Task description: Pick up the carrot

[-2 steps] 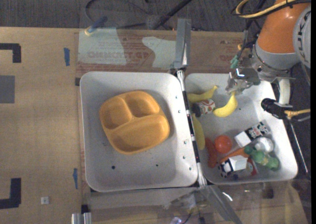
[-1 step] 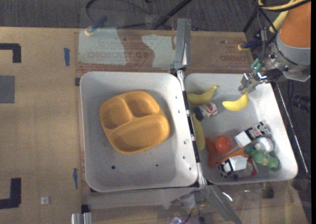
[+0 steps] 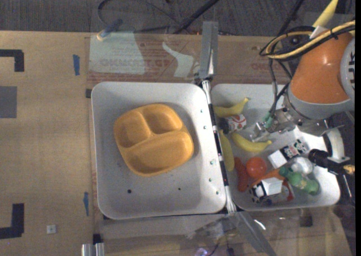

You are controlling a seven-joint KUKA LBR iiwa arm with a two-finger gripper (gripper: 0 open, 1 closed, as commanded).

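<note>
Approach phase: the carrot lies low in the right bin, crowded by a red utensil and a green toy, so the gripper, its grasp state indeterminable, should descend squarely over the carrot, clear of both.

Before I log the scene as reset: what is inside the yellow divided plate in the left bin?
The yellow divided plate sits in the left bin, and all three compartments show bare yellow surface with no objects inside. Whatever lies under the plate is covered.
</note>
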